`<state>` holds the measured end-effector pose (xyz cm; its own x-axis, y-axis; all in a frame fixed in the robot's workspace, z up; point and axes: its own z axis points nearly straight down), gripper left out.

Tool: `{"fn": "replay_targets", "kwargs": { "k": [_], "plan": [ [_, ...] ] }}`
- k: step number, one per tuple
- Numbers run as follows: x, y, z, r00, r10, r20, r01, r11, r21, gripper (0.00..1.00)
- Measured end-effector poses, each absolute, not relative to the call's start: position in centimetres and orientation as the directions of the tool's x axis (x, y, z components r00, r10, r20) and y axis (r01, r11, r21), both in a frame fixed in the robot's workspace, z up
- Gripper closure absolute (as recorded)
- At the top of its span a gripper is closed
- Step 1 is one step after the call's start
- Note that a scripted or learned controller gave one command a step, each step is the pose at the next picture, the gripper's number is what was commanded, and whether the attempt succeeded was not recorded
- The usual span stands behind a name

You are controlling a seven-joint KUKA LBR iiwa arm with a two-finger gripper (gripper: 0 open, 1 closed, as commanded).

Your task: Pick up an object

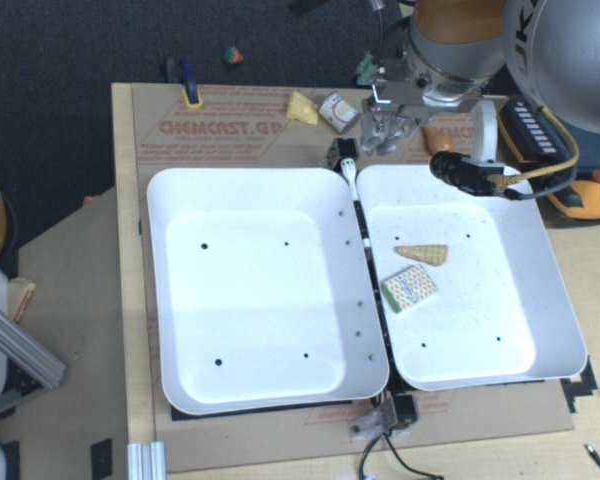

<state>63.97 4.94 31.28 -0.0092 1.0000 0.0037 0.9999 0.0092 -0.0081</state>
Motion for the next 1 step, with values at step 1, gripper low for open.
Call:
{"fn": "replay_targets", "kwargs": {
  "k": [1],
  "plan": [
    [61.22, 18.91, 37.05, -0.017, 1.000, 0.007, 1.000, 0.017, 0.007, 1.00]
  ]
}}
